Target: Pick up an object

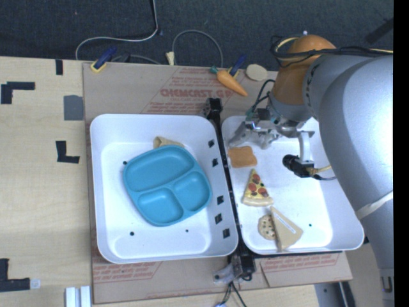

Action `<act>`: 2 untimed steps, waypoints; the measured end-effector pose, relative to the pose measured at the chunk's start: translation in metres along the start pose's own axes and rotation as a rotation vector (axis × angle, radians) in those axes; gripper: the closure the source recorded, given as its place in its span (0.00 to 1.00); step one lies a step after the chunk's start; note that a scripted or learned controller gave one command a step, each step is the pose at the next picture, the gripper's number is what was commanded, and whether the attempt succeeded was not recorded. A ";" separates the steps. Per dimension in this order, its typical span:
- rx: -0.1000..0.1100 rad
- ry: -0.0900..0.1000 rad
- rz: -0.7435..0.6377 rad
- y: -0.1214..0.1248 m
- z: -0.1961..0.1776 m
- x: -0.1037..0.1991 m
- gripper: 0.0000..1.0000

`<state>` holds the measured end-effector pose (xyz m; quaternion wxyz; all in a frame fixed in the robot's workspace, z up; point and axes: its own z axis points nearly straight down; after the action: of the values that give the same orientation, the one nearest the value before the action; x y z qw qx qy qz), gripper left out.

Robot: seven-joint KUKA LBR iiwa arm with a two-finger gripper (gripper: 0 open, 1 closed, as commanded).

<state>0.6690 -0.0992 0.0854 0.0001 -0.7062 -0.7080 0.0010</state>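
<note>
Hand (250, 133) low over right bin (319, 219), far corner; fingers apart, nothing between them, tips just beyond toast slice (242, 156), likely the target. Landmark: toast. Pizza slice (256, 190) just nearer the camera, cookie (266, 227) and wedge (285, 229) further on. Blue tray (167, 184) left, in left bin (108, 171). Carrot (231, 82) beyond, on tabletop (38, 171).

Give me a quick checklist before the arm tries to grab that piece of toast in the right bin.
1. Toast lies flat, near the bin's left wall: ok.
2. Gripper above the toast's far edge: ok.
3. Gripper opening: cannot tell.
4. Nothing held between its fingers: cannot tell.
5. Pizza slice apart from the toast: ok.
6. Toast sits close against the right bin wall, little room on that side: not ok.
</note>
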 end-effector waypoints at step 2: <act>-0.002 -0.001 0.002 -0.021 -0.001 0.002 0.00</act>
<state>0.6483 -0.0974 0.0859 -0.0011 -0.7071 -0.7072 0.0005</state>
